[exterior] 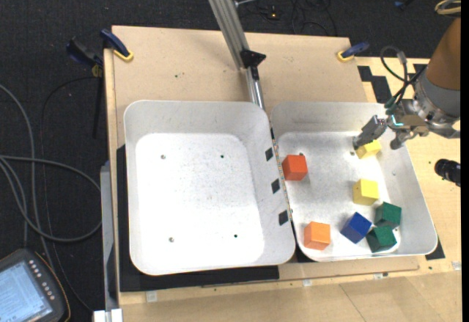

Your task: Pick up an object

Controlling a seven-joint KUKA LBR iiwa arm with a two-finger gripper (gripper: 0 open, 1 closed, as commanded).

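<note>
Dark floor with loose cables surrounds a plywood bench point(190, 64) — two shallow white bins on top, side by side.

Left bin point(146, 130): bare white floor with a few dark specks.

Right bin point(322, 122), contents:
- red-orange block point(294, 166), near the bin's left wall, standing alone;
- orange block point(317, 235), at the near edge;
- blue block point(357, 227), just right of the orange one;
- two green blocks point(385, 227), touching each other, in the near right corner beside the blue;
- yellow block point(366, 191), above the blue and green cluster;
- second yellow block point(368, 149), tilted, at the upper right of the bin.

Gripper point(382, 134) — reaching in from the right on the grey arm point(440, 93) with its orange band. Fingers spread, one tip at the tilted yellow block's upper edge; whether that block sits between the fingers cannot be told.
</note>
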